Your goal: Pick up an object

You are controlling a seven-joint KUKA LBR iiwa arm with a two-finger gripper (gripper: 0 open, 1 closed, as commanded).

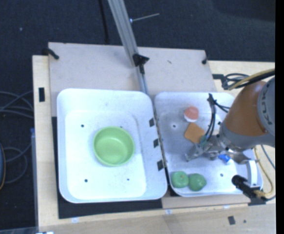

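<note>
In the right bin (168,111) lie a small red-orange round piece (191,113), a tan-orange block (194,133), two green round objects (180,179) (197,182) near the front wall, and a small blue piece (224,157) beside the arm. My gripper (196,152) reaches in from the right and hangs low over the bin floor just below the tan-orange block. Nothing shows between its fingers. The arm's orange band (246,111) covers the bin's right side.
The left bin (73,106) holds a green bowl (113,146) near its middle. A slanted metal rod (124,26) runs down from the top to the gap between the bins. Cables lie at the bench's right edge.
</note>
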